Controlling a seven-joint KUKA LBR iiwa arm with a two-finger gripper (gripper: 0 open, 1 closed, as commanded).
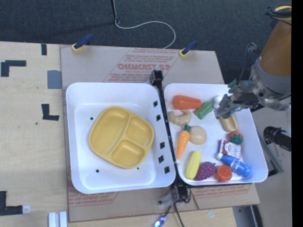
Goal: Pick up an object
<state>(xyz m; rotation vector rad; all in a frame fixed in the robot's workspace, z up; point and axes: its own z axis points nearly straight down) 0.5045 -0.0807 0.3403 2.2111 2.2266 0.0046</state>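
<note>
The end effector (226,109) hangs at the right of the frame over the right bin (259,141); whether it grips anything cannot be told. Just below it lies a tan piece (230,123), to its left a green piece (204,109) and an orange-red one (186,101). Lower in that bin sit a carrot (182,143), corn (193,164) and grapes (206,170). The left bin (75,126) holds a yellow divided plate (121,136).

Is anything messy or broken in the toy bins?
Nothing looks broken or spilled. The toy foods lie jumbled in the right bin, and the yellow plate sits slightly askew in the left bin.
</note>
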